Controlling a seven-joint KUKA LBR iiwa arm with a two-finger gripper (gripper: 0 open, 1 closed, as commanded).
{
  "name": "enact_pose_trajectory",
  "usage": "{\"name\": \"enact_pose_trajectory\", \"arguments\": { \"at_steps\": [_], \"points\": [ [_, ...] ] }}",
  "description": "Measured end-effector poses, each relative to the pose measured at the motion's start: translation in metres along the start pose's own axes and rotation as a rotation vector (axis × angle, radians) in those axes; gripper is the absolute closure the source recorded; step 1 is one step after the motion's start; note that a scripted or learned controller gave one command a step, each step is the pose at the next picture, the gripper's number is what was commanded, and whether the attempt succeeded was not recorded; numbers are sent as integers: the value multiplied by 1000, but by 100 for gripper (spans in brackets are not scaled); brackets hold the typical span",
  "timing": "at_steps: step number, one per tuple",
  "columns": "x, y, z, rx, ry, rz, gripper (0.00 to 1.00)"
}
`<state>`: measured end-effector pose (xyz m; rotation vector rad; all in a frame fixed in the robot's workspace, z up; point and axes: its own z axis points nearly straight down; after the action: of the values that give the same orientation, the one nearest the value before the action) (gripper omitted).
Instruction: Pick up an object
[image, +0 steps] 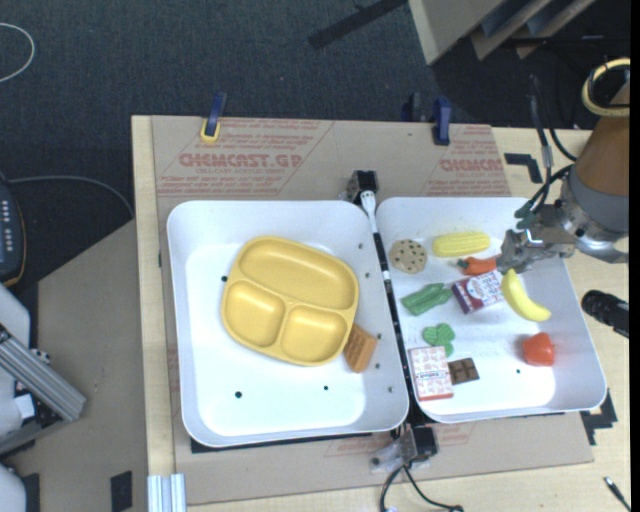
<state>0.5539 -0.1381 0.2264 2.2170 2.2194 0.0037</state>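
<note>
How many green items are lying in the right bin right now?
2. One long green piece lies near the right bin's left side, just below the cookie. A smaller green piece lies below it, above the red-and-white packet. The arm may hide more.

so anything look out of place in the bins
One thing: a brown cracker lies in the left bin against the yellow tray, apart from the other food, which is all in the right bin.

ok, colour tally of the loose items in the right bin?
Yellow: 2, corn and banana
Green: 2, pea pod and broccoli
Red or orange: 2, tomato and carrot
Brown: 2, cookie and chocolate
Printed packets: 2
Total: 10
</note>
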Motion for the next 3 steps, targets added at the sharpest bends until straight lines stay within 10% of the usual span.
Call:
{"name": "enact_pose_trajectory", "arguments": {
  "at_steps": [3],
  "points": [
    [98,107,12,0,2,-3,100]
  ]
}}
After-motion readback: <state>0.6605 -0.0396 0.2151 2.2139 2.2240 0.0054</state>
